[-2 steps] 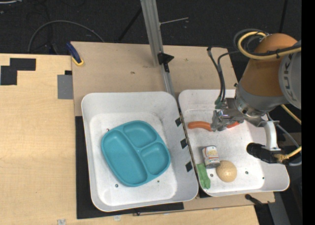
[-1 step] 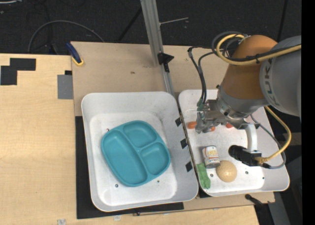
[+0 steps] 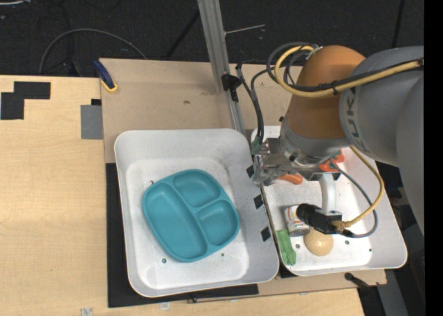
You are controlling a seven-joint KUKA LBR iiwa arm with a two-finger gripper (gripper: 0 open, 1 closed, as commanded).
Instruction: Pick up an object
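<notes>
My gripper [image 3: 265,169] hangs low over the far left part of the right bin [image 3: 387,256], close to the wall between the two bins. The arm's bulky grey and orange wrist hides most of it. An orange object [image 3: 292,179] peeks out just right of the gripper, and another orange piece [image 3: 336,163] shows under the arm. Nearer the front of that bin lie a beige egg-shaped ball [image 3: 318,243], a green stick-like object [image 3: 286,246] and a small labelled packet [image 3: 293,220]. Nothing is seen held.
The left bin [image 3: 131,149] holds a teal divided plate [image 3: 190,214] lying flat. A metal post [image 3: 218,45] rises behind the bins, just left of the arm. Pale wooden bench surface stretches to the left.
</notes>
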